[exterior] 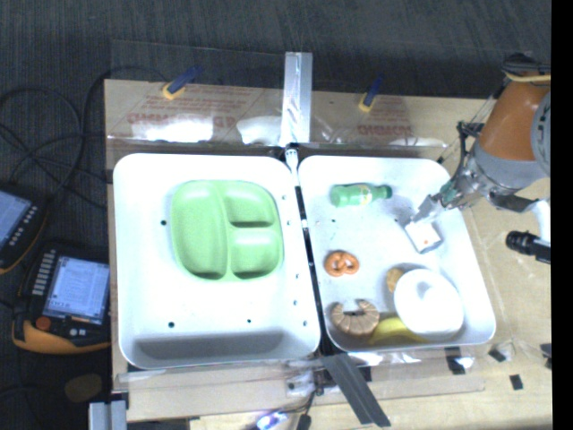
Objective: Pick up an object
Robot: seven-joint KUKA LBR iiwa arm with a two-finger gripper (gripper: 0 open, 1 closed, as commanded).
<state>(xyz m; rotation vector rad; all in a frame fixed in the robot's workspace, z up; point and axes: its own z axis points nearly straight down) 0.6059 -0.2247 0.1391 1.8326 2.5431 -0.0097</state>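
The right bin [466, 240] holds a green bottle [360, 193] lying on its side near the back, a small orange pretzel-shaped piece [341, 262] and a large white round lid or bowl [428, 300]. It also holds a brown ring-shaped pastry [354, 317] and a yellow banana [396, 332] at the front. My gripper [423, 226] reaches in from the right, low over the bin's right half, behind the white bowl and to the right of the bottle. A small white square part [424, 236] shows at its tip. Nothing is visibly held.
A green divided plate [226, 228] lies in the left bin [134, 267]. A metal divider post [296, 97] stands behind the bins' shared wall. Clips and plastic sheet lie on the board at the back. Tablets and cables [54, 285] sit at the far left.
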